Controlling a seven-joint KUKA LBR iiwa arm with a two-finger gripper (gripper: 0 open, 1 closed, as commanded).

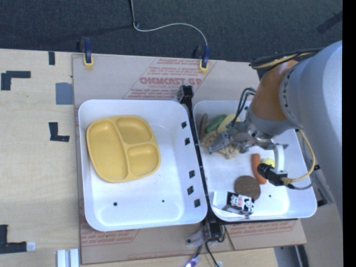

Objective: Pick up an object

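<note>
I see the gripper low in the right bin, among the toys (brown and green); whether its 2 fingers are apart or clamped, I cannot tell.

A pale wooden bench with black tape marks meets dark grey carpet beyond it.

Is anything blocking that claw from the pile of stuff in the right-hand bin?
Nothing visible does. The gripper is already down at the small heap of objects near the right bin's far left corner, with no other item between them.
</note>
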